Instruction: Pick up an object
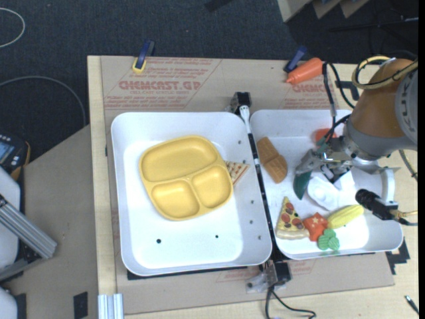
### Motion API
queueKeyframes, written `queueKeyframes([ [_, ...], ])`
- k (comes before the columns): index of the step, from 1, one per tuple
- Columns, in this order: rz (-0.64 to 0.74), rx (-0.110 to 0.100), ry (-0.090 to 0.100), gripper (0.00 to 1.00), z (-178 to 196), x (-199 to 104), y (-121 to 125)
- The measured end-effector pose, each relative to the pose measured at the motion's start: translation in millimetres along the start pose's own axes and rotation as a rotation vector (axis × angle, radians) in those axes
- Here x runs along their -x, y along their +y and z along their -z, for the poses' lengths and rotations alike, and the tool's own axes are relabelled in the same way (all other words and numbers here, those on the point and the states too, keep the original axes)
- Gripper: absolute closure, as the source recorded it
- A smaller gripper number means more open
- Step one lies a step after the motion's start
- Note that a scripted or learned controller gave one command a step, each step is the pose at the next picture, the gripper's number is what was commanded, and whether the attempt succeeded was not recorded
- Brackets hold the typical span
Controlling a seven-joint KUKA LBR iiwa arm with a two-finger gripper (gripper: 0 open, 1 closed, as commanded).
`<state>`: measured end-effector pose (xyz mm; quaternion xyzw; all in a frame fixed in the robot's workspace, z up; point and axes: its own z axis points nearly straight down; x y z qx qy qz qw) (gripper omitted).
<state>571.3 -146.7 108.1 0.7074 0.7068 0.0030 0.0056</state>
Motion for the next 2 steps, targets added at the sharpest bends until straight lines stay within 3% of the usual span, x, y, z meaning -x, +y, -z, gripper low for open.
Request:
queueKeyframes([
  [1, -0.001, 0.004, -0.002, 0.00, -3.9, 2.0, 2.6],
  [2, -0.002, 0.007, -0.006, 1.00, 6.0, 3.5, 3.3],
])
